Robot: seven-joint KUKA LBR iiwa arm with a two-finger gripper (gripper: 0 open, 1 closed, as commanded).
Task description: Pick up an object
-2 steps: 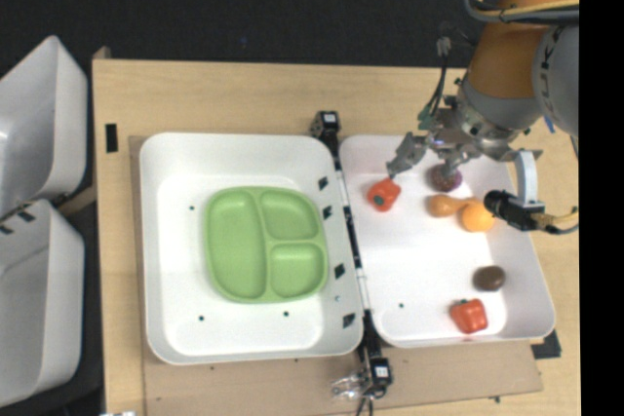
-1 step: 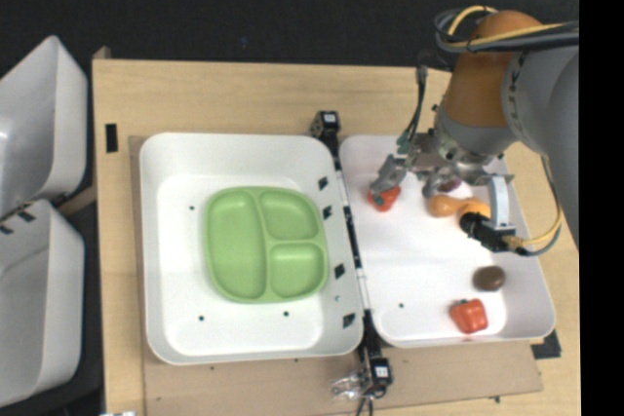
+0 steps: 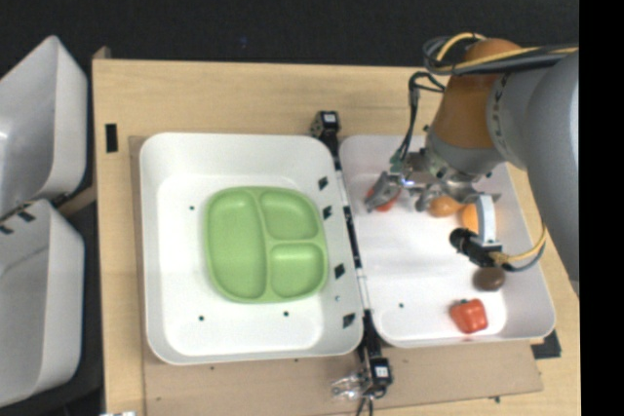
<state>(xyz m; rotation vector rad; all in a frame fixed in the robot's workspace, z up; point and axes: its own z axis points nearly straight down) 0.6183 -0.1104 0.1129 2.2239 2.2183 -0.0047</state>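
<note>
In the right bin (image 3: pixel 419 326) my gripper (image 3: pixel 402 197) reaches down near the far left part, its two fingers spread apart and nothing between them. A small red object (image 3: pixel 380 203) lies right at the tip of the left finger. Just beside the right finger lies an orange object (image 3: pixel 444 206), and a second orange piece (image 3: pixel 470 214) sits a little further right, partly behind the arm's black cable fitting. Nearer the front right are a brown round object (image 3: pixel 489 280) and a red pepper-like object (image 3: pixel 469 315).
The left bin (image 3: pixel 166 307) holds a green divided plate (image 3: pixel 263 242). A ridge with black clips (image 3: pixel 347 244) separates the two bins. The grey arm with its orange band (image 3: pixel 478 102) covers the right bin's far right corner.
</note>
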